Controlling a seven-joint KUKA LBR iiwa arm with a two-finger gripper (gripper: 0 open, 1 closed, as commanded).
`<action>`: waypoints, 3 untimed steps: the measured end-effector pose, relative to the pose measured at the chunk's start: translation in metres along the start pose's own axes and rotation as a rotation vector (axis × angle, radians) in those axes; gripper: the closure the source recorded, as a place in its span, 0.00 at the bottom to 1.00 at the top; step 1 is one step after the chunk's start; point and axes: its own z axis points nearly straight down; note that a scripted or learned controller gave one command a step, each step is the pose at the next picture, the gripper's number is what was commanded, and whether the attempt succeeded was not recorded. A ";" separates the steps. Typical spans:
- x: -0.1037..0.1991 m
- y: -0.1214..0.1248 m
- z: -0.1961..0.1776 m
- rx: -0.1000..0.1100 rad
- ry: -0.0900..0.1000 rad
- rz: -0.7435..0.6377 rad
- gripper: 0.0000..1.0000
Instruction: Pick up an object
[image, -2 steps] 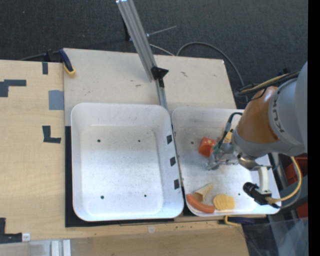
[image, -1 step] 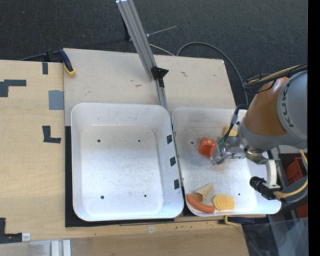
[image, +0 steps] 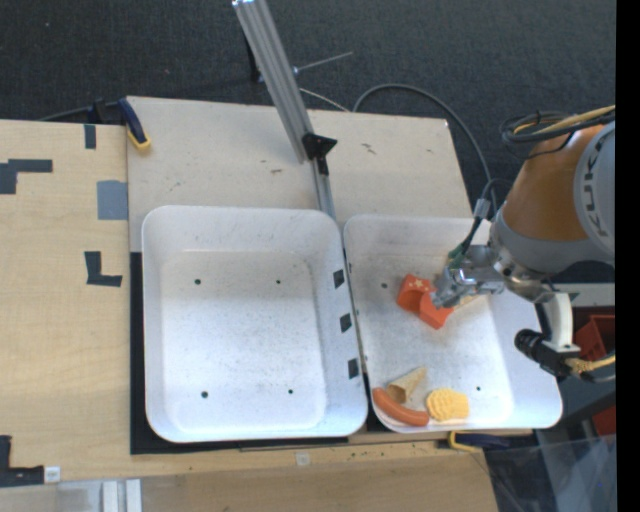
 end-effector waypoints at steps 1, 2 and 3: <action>0.000 0.001 -0.038 0.001 0.000 0.001 1.00; 0.054 -0.012 -0.044 0.005 0.003 -0.004 1.00; 0.104 -0.012 -0.047 0.005 0.003 -0.005 1.00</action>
